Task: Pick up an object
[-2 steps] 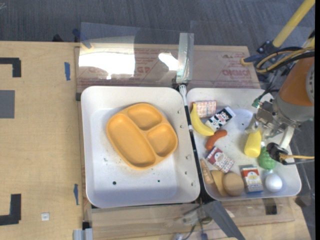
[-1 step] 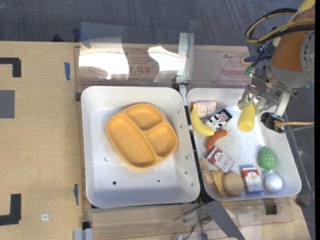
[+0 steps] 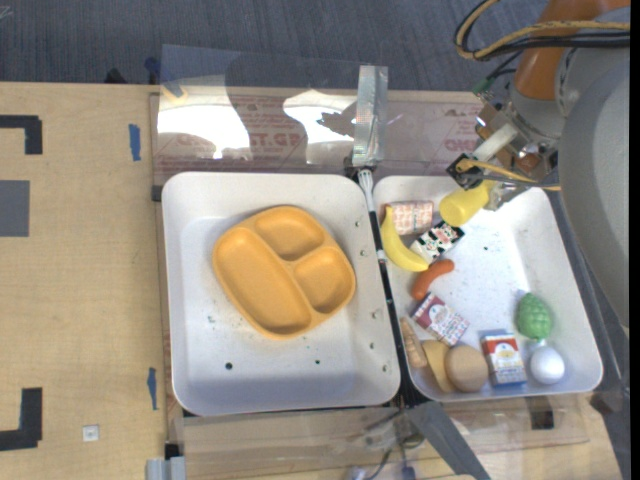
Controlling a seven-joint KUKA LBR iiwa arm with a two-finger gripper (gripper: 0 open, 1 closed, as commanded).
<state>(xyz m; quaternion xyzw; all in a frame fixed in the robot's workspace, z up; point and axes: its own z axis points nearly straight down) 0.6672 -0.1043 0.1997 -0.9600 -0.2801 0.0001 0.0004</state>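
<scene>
Hanging over the far end of the right-hand shallow white bin (image 3: 560, 268), the two-finger gripper (image 3: 500, 171) sits close beside a rounded yellow plastic toy (image 3: 464, 206) that lies near a yellow plastic banana (image 3: 398, 251), and whether it is clenched or released I cannot tell.

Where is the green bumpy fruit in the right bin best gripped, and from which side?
Probably around the middle of the green fruit, coming straight down and closing across its shorter width: it is oval, with bare bin floor along both long flanks; the white egg sits near one end.
</scene>
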